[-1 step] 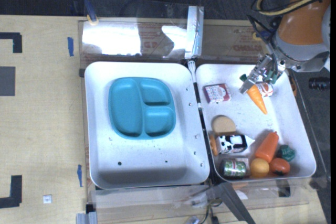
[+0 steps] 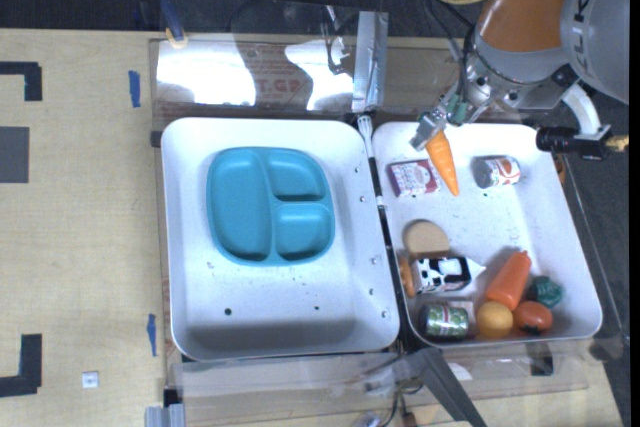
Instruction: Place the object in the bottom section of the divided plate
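The light over my bench is bright and even, coming from above. It burns out on the clear panel (image 2: 270, 65) behind the left bin (image 2: 190, 315), where white glare patches hide whatever lies beneath. Both white bins run close to overexposed, so the walls of the right bin (image 2: 580, 255) lose detail. Shadows are soft and short: a faint one hugs the blue plate (image 2: 270, 205), and small ones sit under the toys at the lower right. My own arm (image 2: 560, 5) looks a little soft at the top right corner. The dark floor along the top is dim and grainy. The whole picture is mildly blurred, with fine print unreadable.
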Controlling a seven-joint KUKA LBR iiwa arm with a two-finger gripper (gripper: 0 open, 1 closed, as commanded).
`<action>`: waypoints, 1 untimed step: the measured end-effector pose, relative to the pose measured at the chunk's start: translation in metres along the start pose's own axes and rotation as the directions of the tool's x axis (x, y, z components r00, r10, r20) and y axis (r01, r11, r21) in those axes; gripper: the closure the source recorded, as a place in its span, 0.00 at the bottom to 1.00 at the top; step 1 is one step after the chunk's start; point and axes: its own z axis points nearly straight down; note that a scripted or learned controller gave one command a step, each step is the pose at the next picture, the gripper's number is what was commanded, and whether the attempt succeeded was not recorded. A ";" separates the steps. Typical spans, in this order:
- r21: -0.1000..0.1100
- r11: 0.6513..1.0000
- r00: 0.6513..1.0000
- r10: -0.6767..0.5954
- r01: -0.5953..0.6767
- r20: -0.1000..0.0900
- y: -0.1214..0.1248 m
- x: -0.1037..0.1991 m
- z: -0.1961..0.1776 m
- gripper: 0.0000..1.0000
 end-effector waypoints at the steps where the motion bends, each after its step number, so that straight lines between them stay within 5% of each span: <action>1: -0.006 0.985 0.985 0.170 -0.170 0.007 -0.059 0.006 -0.119 1.00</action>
